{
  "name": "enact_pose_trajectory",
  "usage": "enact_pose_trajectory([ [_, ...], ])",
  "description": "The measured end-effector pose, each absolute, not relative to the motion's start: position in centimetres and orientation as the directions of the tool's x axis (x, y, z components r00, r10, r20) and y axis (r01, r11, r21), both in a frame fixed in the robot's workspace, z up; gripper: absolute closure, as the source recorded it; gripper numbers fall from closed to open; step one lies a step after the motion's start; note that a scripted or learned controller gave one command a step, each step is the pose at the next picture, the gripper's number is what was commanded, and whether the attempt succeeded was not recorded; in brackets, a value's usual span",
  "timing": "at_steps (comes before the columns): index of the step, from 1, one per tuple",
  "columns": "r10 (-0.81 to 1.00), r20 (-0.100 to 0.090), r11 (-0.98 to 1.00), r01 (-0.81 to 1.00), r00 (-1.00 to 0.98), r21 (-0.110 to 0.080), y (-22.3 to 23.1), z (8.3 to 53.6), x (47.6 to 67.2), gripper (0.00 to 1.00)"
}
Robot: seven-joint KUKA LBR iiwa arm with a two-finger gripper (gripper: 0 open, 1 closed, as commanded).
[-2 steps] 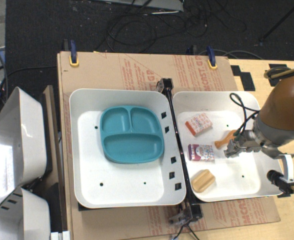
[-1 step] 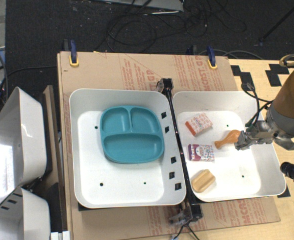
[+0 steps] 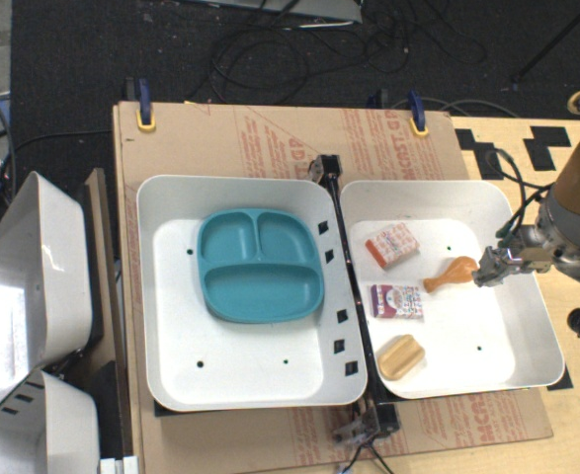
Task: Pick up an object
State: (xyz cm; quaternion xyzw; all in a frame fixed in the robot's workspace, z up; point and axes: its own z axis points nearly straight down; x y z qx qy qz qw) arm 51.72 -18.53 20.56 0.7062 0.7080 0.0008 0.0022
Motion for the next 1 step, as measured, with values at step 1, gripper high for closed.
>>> enact_pose_trajectory([
  [1, 1.000, 0.002, 0.008, 1.000, -0.008, 0.001, -13.13, 19.90, 53.45, 1.00],
])
